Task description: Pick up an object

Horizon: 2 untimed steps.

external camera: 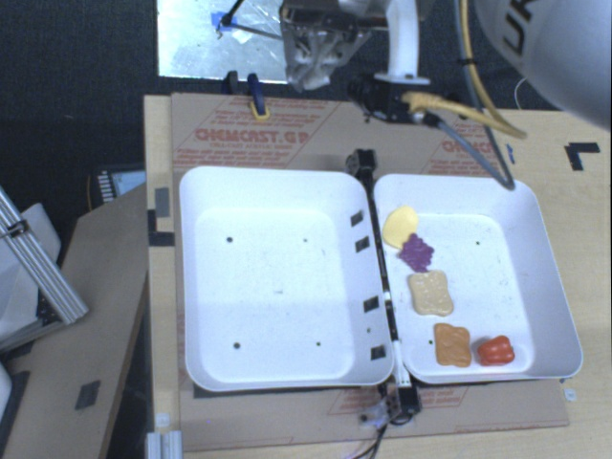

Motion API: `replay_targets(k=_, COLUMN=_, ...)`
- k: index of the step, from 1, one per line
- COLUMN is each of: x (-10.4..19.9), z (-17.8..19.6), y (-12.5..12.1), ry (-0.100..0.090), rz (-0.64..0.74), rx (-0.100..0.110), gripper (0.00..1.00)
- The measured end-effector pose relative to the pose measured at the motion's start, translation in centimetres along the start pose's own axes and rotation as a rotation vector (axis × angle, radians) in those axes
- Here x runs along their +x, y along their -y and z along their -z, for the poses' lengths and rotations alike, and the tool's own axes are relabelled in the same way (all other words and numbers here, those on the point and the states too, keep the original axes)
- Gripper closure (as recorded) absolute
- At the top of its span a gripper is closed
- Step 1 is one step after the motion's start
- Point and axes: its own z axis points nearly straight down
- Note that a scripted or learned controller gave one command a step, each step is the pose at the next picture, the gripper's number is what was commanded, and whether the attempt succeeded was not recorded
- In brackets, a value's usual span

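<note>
The two-finger gripper (311, 65) hangs high beyond the bins, fingers apparently spread and holding nothing. This looks like the approach step. Below and to its right, along the right white bin's (545, 256) inner edge, lie the yellow rounded piece (401, 224), purple knobbly cluster (416, 251), pale waffle square (430, 294), orange waffle square (452, 344) and red pepper-like piece (495, 350); next it must descend over one.

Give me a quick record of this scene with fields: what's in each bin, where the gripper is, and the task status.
left bin: nothing seen inside
right bin: five small items along its left and lower part
items, top to bottom: yellow piece, purple piece, beige waffle-like piece, orange piece, red piece
touching: yellow and purple look in contact; orange and red sit side by side
gripper: raised at the top of the view, beyond the bins, above the bench's far edge
task status: no object picked up yet
</note>
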Motion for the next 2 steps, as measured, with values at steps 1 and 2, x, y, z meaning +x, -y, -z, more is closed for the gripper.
replay_targets(k=1, x=-1.7, z=0.3, y=9.6, ry=-0.003, rz=0.008, rx=0.003, gripper=1.00)
replay_targets(k=2, x=0.2, z=0.0, y=5.4, ry=0.000, rz=0.005, rx=0.003, gripper=1.00)
